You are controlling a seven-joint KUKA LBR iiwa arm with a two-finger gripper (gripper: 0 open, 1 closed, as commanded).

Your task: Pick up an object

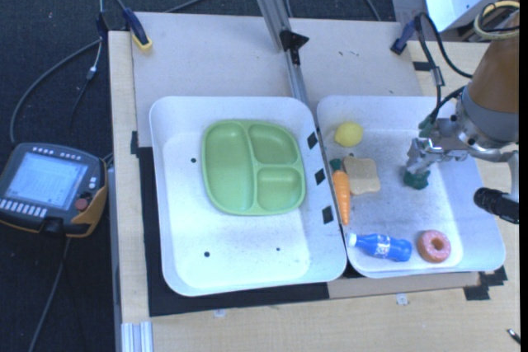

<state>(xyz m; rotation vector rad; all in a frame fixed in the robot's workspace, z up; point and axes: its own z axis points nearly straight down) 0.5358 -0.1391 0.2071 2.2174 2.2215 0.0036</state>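
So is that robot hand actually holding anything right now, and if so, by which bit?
It cannot be told. The gripper is down in the right bin, right over a small dark green thing, but a hold on it isn't visible.

Arm [495, 95] is grey w/ a fat orange band above the wrist, black cable looping off it. Gripper [419, 169] is silver metal w/ dark greenish tips, kinda blocky tbh.

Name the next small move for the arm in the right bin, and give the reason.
Probably lift straight up a little to test the grasp. The pincer is down in the right bin right at a small dark green object, apart from the bread slice and donut; whether it grips it is unclear.
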